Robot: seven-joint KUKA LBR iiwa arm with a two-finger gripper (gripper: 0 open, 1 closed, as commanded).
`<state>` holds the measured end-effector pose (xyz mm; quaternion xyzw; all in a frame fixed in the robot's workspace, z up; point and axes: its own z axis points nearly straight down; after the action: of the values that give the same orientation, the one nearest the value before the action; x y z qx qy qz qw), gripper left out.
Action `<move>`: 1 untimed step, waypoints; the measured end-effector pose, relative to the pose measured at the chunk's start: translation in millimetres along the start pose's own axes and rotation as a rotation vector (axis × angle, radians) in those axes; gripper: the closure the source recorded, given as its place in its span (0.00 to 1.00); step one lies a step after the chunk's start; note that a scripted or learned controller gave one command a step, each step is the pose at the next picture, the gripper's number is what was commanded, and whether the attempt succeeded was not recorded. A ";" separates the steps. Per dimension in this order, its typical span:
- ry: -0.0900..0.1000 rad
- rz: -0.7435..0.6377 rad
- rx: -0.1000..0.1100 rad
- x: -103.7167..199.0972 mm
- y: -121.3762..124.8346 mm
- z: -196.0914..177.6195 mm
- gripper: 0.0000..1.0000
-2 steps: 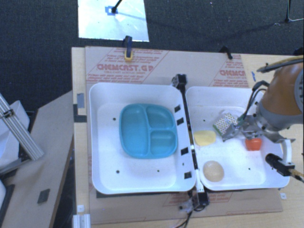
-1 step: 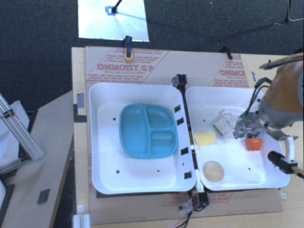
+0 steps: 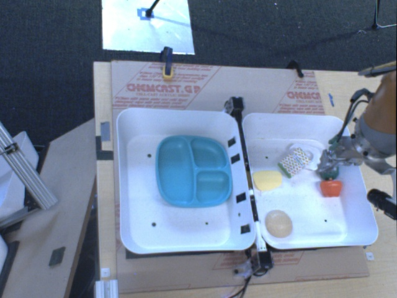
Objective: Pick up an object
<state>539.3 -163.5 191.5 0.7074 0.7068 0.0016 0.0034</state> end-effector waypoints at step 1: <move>0.000 -0.005 -0.001 -0.6 2.3 -45.9 1.00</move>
<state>541.3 -164.0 237.4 0.7057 0.7085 0.0018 0.0035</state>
